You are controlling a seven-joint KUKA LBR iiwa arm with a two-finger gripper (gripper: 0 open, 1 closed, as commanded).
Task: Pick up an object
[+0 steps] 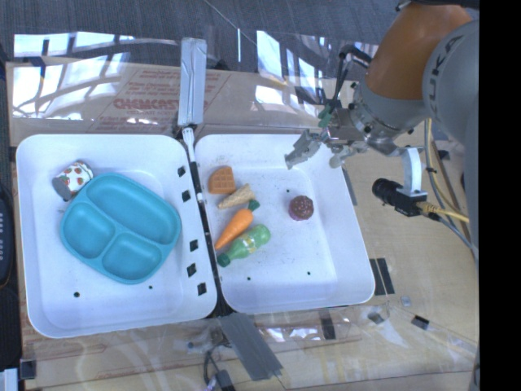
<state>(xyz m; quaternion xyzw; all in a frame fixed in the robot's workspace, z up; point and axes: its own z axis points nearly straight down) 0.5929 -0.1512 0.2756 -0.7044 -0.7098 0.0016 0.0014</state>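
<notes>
Below my gripper (319, 152) lies the chocolate ball (301, 208), with the carrot (234, 227) further off — nothing lifted yet. My fingers are spread and bare, so the whole pick remains.

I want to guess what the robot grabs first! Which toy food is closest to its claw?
The round brown cookie, sitting alone on the bin's right side. The carrot and others lie farther from the gripper.

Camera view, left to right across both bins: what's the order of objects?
Small red-and-white toy → blue divided plate → orange waffle-like piece → brown round piece → gripper above the right bin's far edge. Carrot, green bottle and cone overlap, so omitted.
</notes>
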